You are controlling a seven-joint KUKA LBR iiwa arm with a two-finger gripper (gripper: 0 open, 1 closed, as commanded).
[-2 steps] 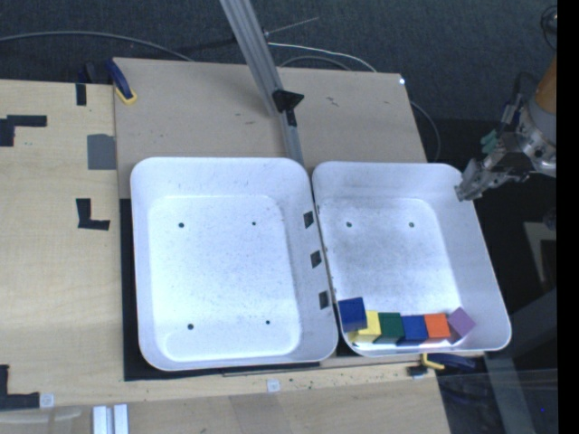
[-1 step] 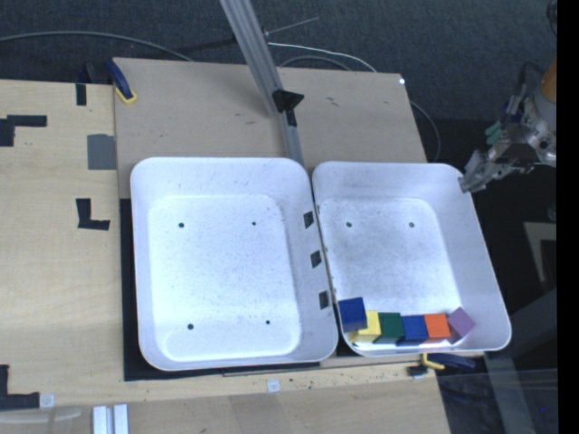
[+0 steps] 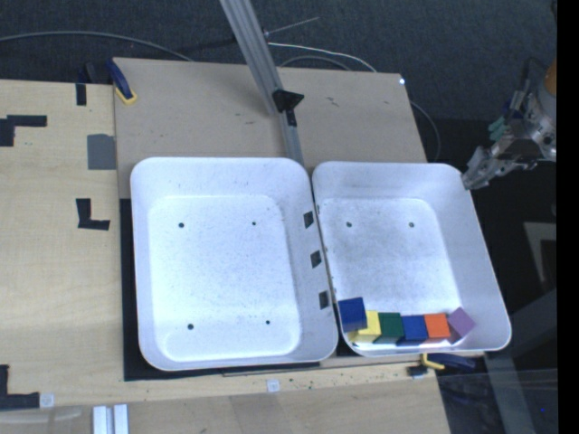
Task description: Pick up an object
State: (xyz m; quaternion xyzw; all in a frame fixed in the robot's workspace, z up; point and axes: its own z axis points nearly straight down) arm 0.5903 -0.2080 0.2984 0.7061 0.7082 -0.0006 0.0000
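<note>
Blocks point(image 3: 403, 325) crowd the right bin's point(image 3: 470, 233) near edge; fingers point(image 3: 478, 172) hover outside.

The left bin point(image 3: 222, 260) and the right bin point(image 3: 398, 242) are both showing white, each speckled with fine dark flecks and a few black dots. Along the near wall of the right bin, a row of blocks is showing bright colour: a blue block point(image 3: 351, 313), a yellow block point(image 3: 367, 328), a green block point(image 3: 390, 325), a second blue block point(image 3: 414, 328), an orange block point(image 3: 437, 325) and a purple block point(image 3: 460, 321). The worktop point(image 3: 54, 269) is showing pale tan wood, marked with black tape pieces point(image 3: 87, 215) and one grey patch point(image 3: 100, 151). The tool point(image 3: 493, 163) is showing pale grey against dark floor.
</note>
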